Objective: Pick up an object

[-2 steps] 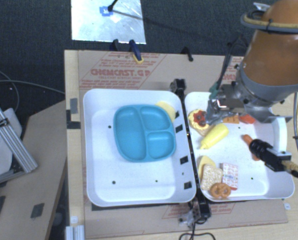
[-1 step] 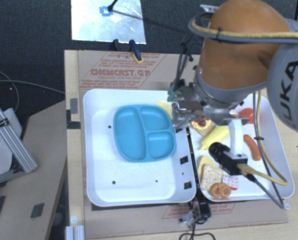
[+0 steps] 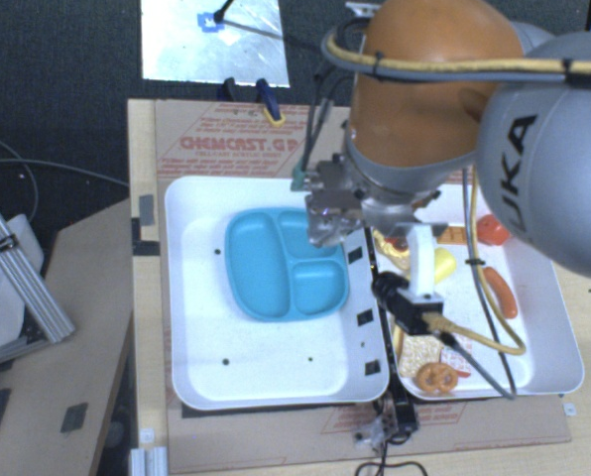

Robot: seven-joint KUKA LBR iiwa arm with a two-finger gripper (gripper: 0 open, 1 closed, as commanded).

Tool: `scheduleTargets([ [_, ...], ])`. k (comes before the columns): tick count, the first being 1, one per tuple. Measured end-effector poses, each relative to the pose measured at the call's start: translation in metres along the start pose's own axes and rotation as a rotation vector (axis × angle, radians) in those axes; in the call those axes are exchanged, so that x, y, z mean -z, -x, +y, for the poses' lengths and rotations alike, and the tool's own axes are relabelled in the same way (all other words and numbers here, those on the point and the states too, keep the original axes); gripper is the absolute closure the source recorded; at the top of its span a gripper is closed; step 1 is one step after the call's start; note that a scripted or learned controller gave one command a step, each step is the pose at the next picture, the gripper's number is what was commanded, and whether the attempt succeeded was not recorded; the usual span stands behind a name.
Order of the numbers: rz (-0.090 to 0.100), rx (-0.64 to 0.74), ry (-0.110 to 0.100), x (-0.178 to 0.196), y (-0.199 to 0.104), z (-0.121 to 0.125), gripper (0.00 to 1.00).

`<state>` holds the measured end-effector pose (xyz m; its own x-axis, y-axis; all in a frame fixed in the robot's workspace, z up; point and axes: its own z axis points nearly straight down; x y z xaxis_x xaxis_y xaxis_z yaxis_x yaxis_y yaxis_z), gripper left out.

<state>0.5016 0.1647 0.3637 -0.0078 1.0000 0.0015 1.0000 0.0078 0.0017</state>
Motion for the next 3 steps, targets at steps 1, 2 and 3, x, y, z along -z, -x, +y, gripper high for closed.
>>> scheduleTargets([
  [1, -0.004, -0.01, -0.003, -0.102, 0.022, 0.067, 1.0],
  [2, 0.0, -0.008, 0.0, -0.058, 0.031, 0.018, 1.0],
  [3, 0.002, -0.001, 0.004, -0.004, 0.013, -0.016, 1.0],
])
